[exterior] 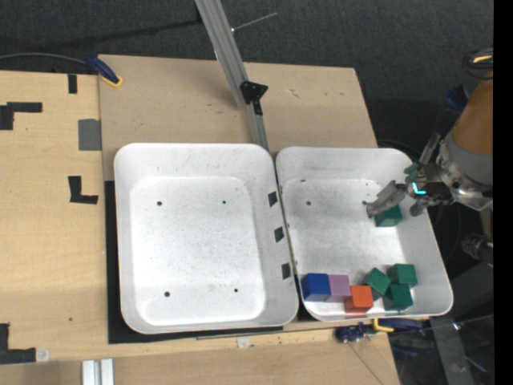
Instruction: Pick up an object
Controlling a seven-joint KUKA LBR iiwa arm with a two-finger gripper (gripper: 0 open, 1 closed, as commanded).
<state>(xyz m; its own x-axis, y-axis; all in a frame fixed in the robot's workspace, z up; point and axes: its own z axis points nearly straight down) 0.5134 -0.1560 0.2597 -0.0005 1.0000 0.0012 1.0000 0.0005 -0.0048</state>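
Rightward, gripper (390, 205) low over the right bin (337, 175), fingers narrow around a green block (389, 216), five more blocks (361, 289) clustered along its lower edge.

Robotics laboratory: a plywood table (184, 95) marked with black tape, two shallow white plastic bins (128, 215), a slanted aluminium camera mast (220, 30), loose cables.

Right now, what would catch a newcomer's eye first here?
Probably the cluster of coloured blocks along the near edge of the right bin: blue, purple, orange and green. Next, the gripper at that bin's right side, right by a lone green block.
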